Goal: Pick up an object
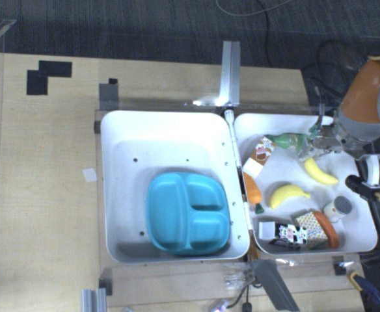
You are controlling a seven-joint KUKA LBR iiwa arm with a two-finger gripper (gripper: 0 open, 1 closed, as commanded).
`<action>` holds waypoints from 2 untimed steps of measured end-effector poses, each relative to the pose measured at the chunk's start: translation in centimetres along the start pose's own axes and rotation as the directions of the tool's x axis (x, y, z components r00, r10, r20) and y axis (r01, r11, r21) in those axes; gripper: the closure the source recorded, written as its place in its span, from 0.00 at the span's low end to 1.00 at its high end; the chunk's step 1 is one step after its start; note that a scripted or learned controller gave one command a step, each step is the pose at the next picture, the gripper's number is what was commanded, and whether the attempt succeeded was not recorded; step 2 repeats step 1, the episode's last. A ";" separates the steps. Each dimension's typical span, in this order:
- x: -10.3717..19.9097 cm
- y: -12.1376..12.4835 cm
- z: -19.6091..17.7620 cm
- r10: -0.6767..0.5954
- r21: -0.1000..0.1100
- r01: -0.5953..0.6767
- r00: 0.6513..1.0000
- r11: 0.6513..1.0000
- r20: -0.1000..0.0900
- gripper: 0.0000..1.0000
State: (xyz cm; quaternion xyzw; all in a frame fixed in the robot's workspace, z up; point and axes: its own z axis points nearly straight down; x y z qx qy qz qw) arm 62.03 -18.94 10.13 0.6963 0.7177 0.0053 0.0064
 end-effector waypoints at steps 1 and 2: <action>4.0 1.3 -10.3 0.151 0.009 -0.151 0.989 0.989 0.001 1.00; 4.0 1.3 -10.3 0.151 0.009 -0.151 0.989 0.989 0.001 1.00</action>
